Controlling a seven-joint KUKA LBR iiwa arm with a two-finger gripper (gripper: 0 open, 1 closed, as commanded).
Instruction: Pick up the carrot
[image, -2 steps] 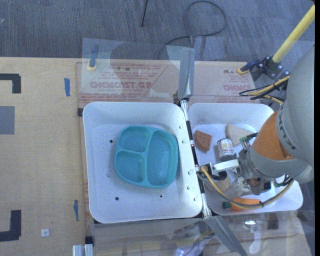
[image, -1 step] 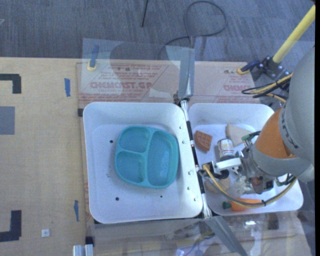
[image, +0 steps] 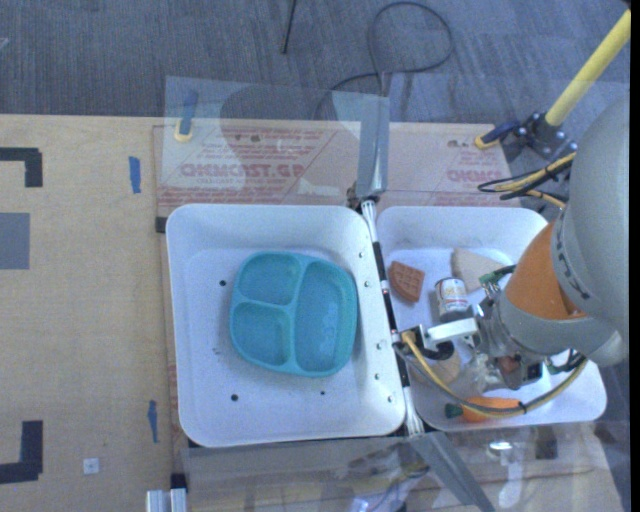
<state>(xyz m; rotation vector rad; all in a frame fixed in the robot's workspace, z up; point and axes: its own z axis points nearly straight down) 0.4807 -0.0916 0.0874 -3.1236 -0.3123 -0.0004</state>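
Note:
The carrot (image: 493, 405) is orange with a small green end. It lies flat near the front edge of the right bin (image: 590, 400), pointing left to right. My gripper (image: 487, 368) hangs low in that bin, just behind and above the carrot, under the grey arm and its orange band (image: 540, 290). The arm and its cables hide much of the gripper. I see nothing held in it.
Behind the gripper in the right bin are a brown waffle-like piece (image: 406, 281), a small can (image: 451, 296) and a cream wedge (image: 475, 265). The left bin (image: 190, 330) holds a teal divided plate (image: 293, 312). A yellow cable (image: 425, 365) loops by the divider.

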